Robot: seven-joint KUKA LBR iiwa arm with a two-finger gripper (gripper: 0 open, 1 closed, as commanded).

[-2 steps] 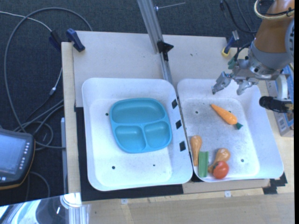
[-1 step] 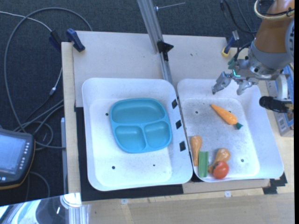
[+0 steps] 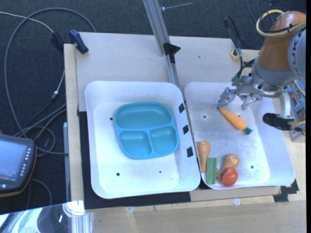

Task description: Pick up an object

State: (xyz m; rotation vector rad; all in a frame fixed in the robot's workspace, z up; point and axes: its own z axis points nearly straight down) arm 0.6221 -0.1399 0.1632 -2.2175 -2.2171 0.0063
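Observation:
In the right bin (image 3: 272, 144) an orange toy carrot (image 3: 233, 119) lies at a slant near the back. My gripper (image 3: 236, 99) hovers just behind and above its upper end, fingers spread, nothing between them. Near the bin's front lie a small orange-and-green carrot (image 3: 203, 149), a green stick (image 3: 211, 171), a tan piece (image 3: 230, 160) and a red tomato (image 3: 229, 177).
The left bin (image 3: 102, 130) holds a blue divided plate (image 3: 145, 129). A metal pole (image 3: 158, 21) slants across the back of the bench. Black clips (image 3: 185, 128) sit along the seam between the bins. Cables and a tablet (image 3: 14, 164) lie off the bench's left.

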